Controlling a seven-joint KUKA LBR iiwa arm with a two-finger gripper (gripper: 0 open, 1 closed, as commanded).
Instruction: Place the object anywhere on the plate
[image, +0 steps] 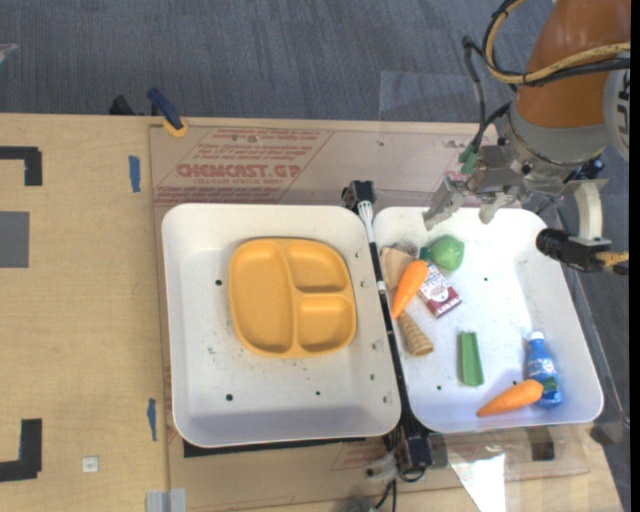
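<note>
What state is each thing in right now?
Plate: upright in left bin, holding nothing.
Pincer: raised above right bin's far edge, carrying nothing.
Blue bottle: lying down in right bin.
Two carrots: lying flat.
Green stick: lying flat.

- The grey KUKA arm with its orange band (575, 45) enters at the upper right of the frame, wrist pointing down.
- The metal two-finger gripper (465, 208) sits just below the wrist, right of centre; its fingers (440, 212) are spread apart, nothing between them.
</note>
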